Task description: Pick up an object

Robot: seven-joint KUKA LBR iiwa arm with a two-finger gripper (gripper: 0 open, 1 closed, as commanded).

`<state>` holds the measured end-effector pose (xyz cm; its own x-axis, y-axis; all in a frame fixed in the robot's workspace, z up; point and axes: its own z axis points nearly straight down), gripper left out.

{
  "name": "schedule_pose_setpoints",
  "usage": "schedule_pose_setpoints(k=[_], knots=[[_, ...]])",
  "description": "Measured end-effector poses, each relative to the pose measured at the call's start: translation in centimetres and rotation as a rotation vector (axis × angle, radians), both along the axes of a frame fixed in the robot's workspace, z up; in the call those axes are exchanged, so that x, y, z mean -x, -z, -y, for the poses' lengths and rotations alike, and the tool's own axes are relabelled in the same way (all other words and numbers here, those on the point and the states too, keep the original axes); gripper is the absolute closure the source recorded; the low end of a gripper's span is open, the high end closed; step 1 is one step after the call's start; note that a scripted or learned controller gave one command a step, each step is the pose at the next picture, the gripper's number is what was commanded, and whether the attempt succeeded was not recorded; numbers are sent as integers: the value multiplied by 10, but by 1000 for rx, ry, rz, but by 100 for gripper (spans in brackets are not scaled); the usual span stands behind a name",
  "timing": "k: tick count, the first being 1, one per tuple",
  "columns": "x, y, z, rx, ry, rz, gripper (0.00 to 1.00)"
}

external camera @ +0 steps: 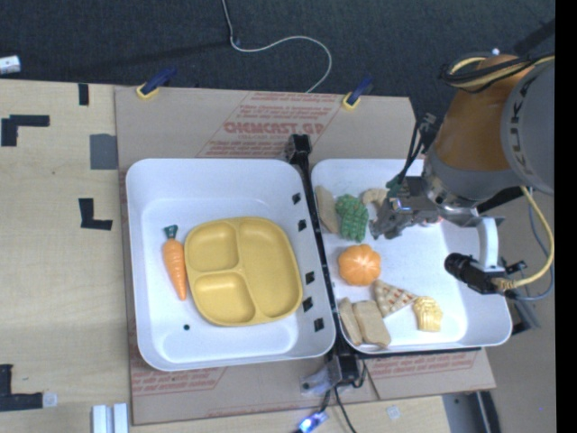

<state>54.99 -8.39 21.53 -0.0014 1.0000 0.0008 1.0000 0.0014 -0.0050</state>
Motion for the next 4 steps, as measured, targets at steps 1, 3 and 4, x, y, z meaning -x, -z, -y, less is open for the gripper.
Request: schedule_pose_setpoints(k=[1, 3, 4], knots=[[40, -17, -28, -1, -1, 1, 100], [44, -18, -36, 0, -1, 4, 100], [49, 2, -38, 1, 1, 0, 100]])
